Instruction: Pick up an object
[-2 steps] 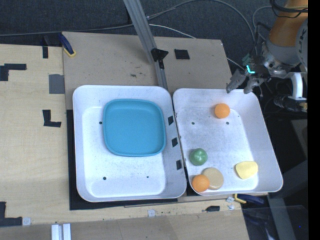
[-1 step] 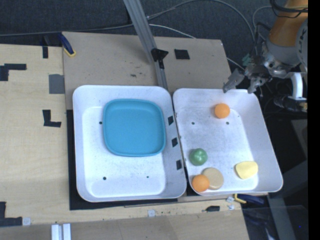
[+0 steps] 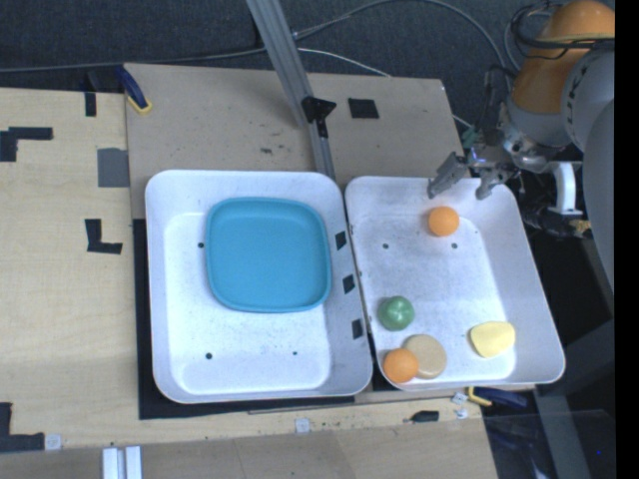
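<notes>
Scuffed wooden bench (image 3: 60, 297) under white bins (image 3: 160, 267)

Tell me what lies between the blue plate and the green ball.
Camera view: the two bins' adjoining rims separate the blue plate from the green ball.

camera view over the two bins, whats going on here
A grey KUKA arm reaches in from the right, its gripper hovering at the far edge of the right bin, just above an orange ball. The jaws are spread and hold nothing. In that bin's near part lie a green ball, another orange piece touching a beige round object, and a yellow object. The left bin holds a blue plate. Nothing has been picked up yet.
</notes>
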